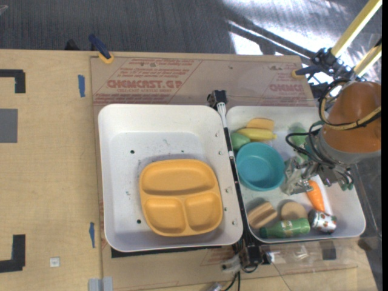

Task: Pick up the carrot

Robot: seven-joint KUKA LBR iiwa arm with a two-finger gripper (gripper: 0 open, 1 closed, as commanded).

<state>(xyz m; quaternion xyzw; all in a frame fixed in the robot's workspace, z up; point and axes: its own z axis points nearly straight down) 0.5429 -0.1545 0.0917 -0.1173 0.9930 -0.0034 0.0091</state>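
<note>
My hand point(301, 177) hovers, grip state unclear; carrot point(315, 195) just beside it looks light, stiff, smooth. I'd pinch mid-body.

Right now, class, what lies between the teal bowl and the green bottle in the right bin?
In the camera view, two tan bread-like pieces lie between the teal bowl and the green bottle.

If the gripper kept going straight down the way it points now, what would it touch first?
Probably the small orange carrot: the gripper points down into the right white bin, just beside the carrot's upper end. Depth is unclear from above, so it could meet the bin floor alongside instead.
</note>
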